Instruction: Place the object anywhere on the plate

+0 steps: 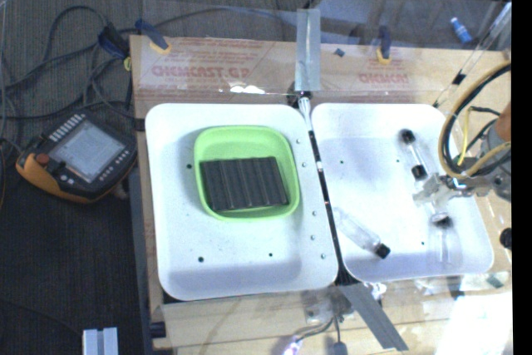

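White bins, two of them, are standing side by side on the wooden bench [224,71]; the left bin [170,262] is holding one green plate [208,147], and the plate is sitting a little toward the far half of that bin.

One dark ribbed block [245,184] is lying flat on the plate; it is covering the near part of the plate's floor, its ribs are running from far to near, and it is staying fully inside the green rim.

The right bin [366,170] is holding three clear tubes with black ends, as far as I am able to count; the first tube [412,154] is lying in the far right part; the second tube [363,235] is lying tilted near the front left corner, close to the wall between the two bins; the third tube [444,241] is lying near the front right corner.

The gripper [438,191] is reaching in from the right and is hanging over the right bin, between the first tube and the third tube; it is well apart from the plate and from the block; whether it is open or closed I cannot tell, because it is looking pale and blurred against the white bin; I am seeing nothing clearly held by it.

One hand controller [81,155], orange and dark with a grey screen, is lying on the floor at the left of the bench.
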